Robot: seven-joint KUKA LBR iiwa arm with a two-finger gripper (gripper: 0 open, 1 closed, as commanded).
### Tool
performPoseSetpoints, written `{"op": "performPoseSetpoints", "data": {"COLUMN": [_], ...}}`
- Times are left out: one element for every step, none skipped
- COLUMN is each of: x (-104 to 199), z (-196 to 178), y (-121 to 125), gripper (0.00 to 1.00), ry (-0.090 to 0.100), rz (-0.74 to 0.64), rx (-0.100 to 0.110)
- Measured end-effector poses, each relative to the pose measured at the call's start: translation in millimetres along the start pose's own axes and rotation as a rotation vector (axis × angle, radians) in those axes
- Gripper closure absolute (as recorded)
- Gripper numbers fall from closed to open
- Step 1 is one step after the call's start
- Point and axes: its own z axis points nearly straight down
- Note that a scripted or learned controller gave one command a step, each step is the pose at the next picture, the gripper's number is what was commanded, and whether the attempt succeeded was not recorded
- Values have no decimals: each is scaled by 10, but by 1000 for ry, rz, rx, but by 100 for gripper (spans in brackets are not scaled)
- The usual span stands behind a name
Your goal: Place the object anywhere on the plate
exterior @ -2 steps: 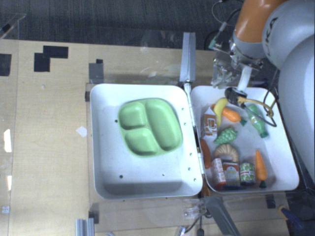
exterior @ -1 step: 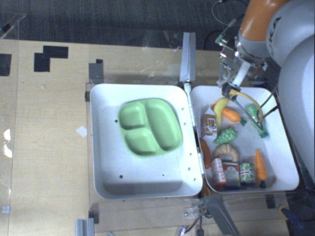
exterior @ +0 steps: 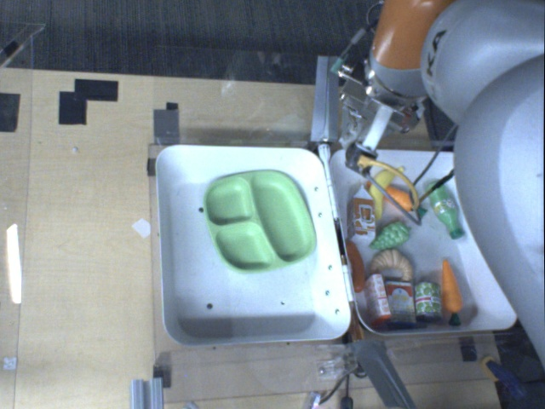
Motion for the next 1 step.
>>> {"op": "performPoseSetpoints", "data": {"x": [1262], "z": [181], "y": [-736], "gripper": [100], "ry": [1], "rz": [71], "rx": [2]}}
